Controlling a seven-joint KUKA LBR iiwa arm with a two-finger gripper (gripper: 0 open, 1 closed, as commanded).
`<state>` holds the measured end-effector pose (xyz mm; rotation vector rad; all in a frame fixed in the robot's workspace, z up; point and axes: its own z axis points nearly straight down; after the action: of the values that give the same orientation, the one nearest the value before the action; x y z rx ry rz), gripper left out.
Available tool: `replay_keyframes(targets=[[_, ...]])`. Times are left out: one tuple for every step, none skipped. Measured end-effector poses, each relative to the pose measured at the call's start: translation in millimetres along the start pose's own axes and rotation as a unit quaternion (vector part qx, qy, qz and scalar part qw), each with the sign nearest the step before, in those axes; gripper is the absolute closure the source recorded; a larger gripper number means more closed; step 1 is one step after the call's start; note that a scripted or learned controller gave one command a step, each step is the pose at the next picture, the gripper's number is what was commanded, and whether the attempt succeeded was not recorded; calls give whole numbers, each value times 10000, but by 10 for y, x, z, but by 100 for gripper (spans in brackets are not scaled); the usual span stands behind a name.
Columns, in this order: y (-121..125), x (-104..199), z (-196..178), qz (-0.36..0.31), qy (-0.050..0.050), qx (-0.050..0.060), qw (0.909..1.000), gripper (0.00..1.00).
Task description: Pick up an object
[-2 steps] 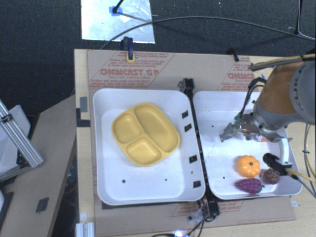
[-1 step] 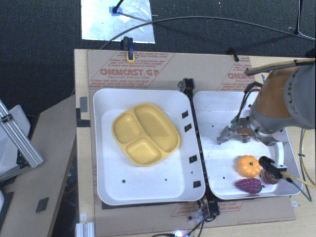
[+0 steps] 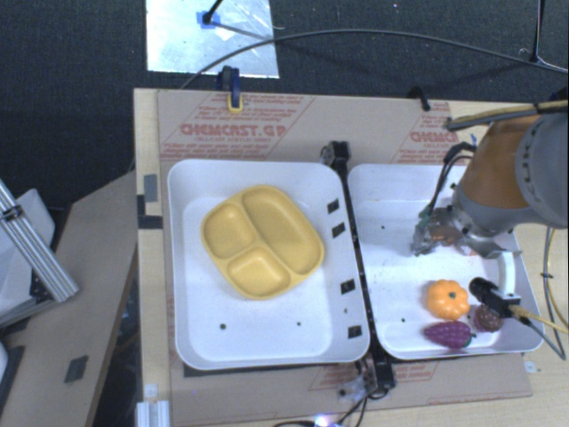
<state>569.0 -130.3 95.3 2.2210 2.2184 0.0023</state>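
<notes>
Camera view: my jaws [image 3: 433, 235] sit low in the right bin [image 3: 391, 327], open-or-closed unreadable, well apart from the orange pumpkin [image 3: 447, 299] and purple fruit [image 3: 448, 334] at the near wall, so closing now likely grabs nothing.

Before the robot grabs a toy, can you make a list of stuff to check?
1. Toys to pick in the right bin: orange pumpkin, purple fruit. Ok.
2. Gripper is over the right bin. Ok.
3. Gripper right above a toy: not ok, it sits up and left of the pumpkin.
4. Fingers open: cannot tell.
5. Yellow plate out of the way in the left bin. Ok.
</notes>
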Motion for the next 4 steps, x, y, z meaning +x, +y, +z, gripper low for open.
replay_keyframes(targets=[[86,-32,-614,-25,-4,-20,10000,100],[94,29,-1071,-34,-2,-18,10000,100],[76,-27,-1528,-33,-5,-20,10000,100],[32,579,-1427,-55,13,9,10000,100]])
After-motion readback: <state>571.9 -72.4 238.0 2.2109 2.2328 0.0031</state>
